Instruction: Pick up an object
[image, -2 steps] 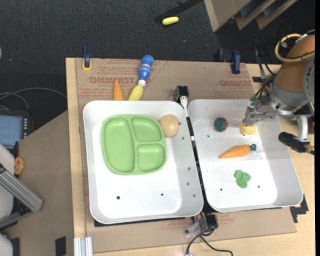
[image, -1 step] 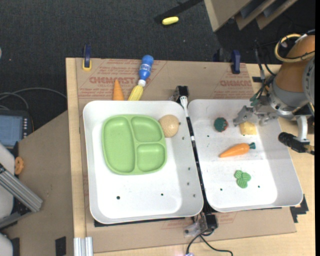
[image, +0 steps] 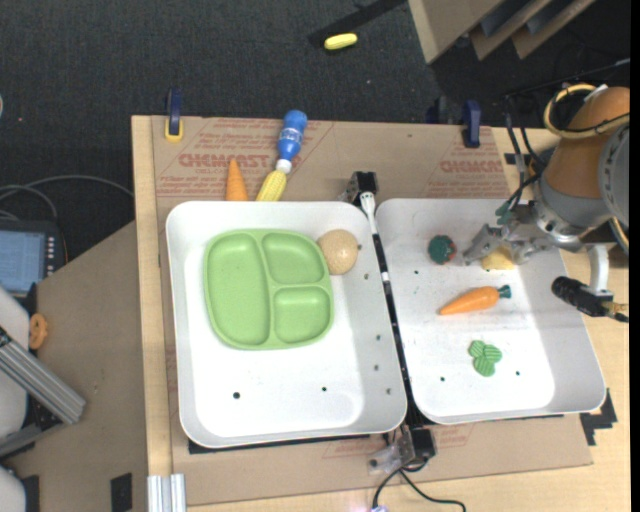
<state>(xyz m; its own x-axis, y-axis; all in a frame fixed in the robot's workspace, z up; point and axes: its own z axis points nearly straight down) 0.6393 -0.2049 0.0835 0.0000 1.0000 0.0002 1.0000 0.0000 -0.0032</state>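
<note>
A dark carpeted floor surrounds the table (image: 150, 300), whose brown board top carries two shallow white bins side by side.

Seen from above, the right bin (image: 560, 390) is the landmark. Inside it, an orange toy carrot (image: 470, 300) lies near the middle, a small green leafy piece (image: 485, 358) sits below the carrot, and a dark green round object (image: 441, 248) rests toward the bin's upper left. A pale yellow object (image: 497, 261) lies in the bin's upper part, just right of the dark green one. The gripper (image: 495, 243) hangs over that upper part, right at the yellow object; whether it is clenched, released or grasping I cannot tell.

To the right bin's left, the left bin (image: 200, 400) holds a green divided plate (image: 268, 288) with a tan ball (image: 339, 251) at its upper right edge.

The yellow object looks like the likely target. To do the pick well, I would centre the grasp over it, keep clear of the dark green neighbour and the bin wall, come down straight, and close only once the object sits squarely between.
</note>
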